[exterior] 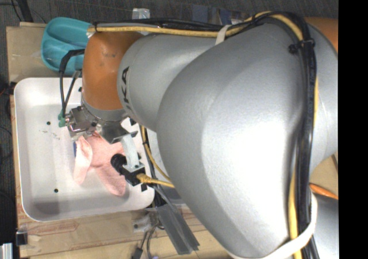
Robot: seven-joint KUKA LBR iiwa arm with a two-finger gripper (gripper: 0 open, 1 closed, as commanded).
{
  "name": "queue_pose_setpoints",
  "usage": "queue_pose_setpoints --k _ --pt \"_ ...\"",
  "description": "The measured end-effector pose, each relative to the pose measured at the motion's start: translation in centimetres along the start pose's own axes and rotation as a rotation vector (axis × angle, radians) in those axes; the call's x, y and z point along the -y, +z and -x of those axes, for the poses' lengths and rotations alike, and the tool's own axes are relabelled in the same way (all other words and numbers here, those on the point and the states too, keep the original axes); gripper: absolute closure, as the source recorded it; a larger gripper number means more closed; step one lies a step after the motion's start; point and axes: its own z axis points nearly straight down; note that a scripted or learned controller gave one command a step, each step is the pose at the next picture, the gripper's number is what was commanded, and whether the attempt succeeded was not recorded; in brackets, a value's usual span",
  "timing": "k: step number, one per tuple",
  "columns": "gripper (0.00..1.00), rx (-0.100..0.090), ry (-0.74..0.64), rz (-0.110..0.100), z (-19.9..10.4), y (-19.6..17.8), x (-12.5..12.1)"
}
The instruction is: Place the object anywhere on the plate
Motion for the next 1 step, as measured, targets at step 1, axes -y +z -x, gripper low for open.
queue_pose_setpoints --k 1 --pt "1.00 0.001 0.034 -0.001 -2.43 1.28 6.34"
